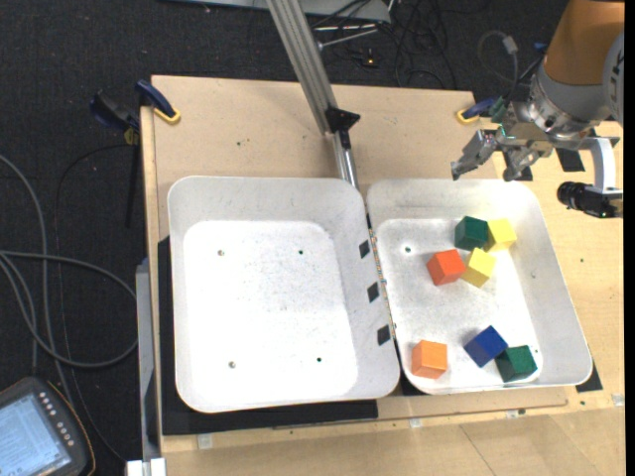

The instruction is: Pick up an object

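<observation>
Step in hand: approach. The pincer hangs over the far edge of the right bin, its two fingers spread apart and nothing between them; released, no object taken.

Candidate objects all lie in the right bin. Far cluster: a dark green cube touching a yellow cube; just near of them a second yellow cube beside a red-orange cube. Near group: an orange cube alone toward the bin's left wall; a blue cube touching a second green cube by the near rim.

Materials: the cubes look like small hard blocks, flat-faced, matte, square-edged. The bins are shallow white trays with rounded corners and faintly speckled floors. The left bin sits alongside on the pale wooden desk.

Judgement: the next move calls for travel nearward and descent over one cube. The orange cube stands clear of neighbours and should admit the fingers most readily; the far cluster is crowded, risking a nudge or a double contact.
</observation>
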Motion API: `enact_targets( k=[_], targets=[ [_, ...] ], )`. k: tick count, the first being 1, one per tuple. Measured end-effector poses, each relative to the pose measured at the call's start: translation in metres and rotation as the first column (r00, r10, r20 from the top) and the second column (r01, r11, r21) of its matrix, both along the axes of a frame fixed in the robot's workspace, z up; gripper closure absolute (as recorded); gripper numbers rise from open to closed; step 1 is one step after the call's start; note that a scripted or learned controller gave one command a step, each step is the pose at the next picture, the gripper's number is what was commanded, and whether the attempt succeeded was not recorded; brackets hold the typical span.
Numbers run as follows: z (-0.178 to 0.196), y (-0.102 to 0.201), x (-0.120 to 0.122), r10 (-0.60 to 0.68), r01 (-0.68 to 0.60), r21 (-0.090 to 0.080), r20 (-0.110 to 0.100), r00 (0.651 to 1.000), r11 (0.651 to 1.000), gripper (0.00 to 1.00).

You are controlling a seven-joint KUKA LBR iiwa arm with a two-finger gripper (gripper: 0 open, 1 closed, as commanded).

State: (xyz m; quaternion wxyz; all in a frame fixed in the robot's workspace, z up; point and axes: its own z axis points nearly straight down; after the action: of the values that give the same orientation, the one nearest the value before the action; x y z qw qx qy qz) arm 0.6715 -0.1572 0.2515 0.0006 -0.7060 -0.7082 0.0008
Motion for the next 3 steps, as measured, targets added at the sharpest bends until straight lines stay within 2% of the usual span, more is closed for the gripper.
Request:
enact_targets(
  k=[1, 2, 3],
  targets=[
    [0.0, 0.0, 0.0, 0.0, 0.0, 0.0, 0.0, 1.0, 1.0, 0.0],
    [-0.046, 0.005, -0.005, -0.001, 0.001, 0.001, -0.003, 1.0, 1.0, 0.0],
    [-0.11, 0.007, -0.006, -0.002, 0.002, 0.001, -0.005, 1.0, 1.0, 0.0]
  ],
)
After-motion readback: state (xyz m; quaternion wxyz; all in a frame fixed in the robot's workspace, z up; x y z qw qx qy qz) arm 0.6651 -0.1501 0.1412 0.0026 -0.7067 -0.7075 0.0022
